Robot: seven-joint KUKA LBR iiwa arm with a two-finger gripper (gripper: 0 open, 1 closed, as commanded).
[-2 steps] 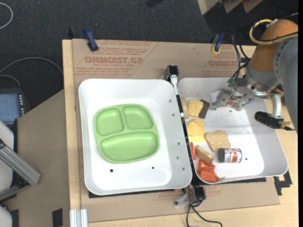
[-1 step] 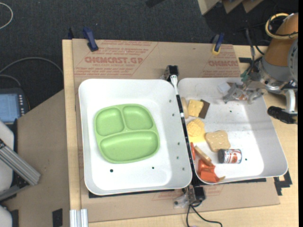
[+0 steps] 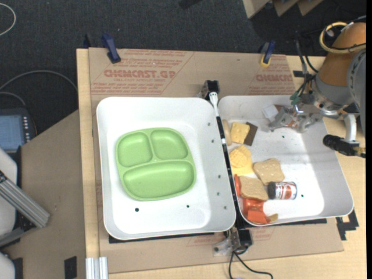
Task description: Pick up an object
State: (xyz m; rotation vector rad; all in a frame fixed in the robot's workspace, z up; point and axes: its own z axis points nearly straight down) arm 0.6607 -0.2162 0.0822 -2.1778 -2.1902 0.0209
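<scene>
Nothing is yet picked up: the gripper (image 3: 289,118) is seen low over the far part of the right bin (image 3: 325,185), its grasp not discernible, while the toy foods (image 3: 256,173) and small can (image 3: 283,190) are left lying near the bin's left wall

Grey arm (image 3: 343,68) reaching from right, gripper (image 3: 285,119) lowered

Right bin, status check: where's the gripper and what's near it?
Gripper over right bin's far end, nothing seen held. Toy food and small can piled near its left-front corner. Green tray in left bin.
</scene>
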